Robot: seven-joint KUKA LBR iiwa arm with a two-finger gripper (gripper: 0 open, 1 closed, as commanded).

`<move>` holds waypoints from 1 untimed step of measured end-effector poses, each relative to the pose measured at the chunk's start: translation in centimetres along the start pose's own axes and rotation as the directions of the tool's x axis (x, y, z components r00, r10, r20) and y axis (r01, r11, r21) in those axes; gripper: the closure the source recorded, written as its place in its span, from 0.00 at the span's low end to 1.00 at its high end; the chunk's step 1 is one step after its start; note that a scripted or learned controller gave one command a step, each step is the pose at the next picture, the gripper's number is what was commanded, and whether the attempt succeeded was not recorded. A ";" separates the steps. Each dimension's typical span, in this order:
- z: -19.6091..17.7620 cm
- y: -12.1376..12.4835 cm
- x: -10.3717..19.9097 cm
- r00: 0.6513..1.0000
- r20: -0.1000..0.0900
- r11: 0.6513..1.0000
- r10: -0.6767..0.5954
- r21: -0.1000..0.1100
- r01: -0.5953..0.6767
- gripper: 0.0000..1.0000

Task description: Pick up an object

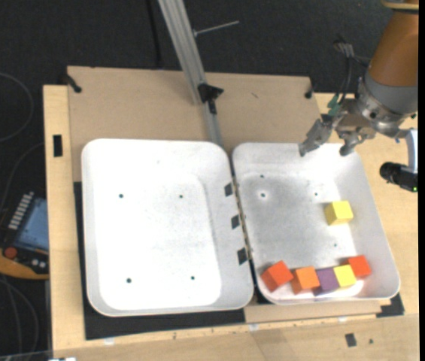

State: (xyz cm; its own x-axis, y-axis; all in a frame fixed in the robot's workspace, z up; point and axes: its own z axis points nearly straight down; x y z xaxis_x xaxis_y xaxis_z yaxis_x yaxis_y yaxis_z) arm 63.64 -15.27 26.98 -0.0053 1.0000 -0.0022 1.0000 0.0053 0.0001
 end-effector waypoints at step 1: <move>2.0 -5.3 -5.7 1.000 0.001 1.000 0.012 0.003 -0.012 0.00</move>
State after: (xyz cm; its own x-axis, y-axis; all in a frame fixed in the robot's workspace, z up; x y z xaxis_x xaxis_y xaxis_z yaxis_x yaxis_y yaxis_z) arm 58.39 -21.04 24.98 0.0063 1.0000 -0.0035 1.0000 -0.0063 -0.0026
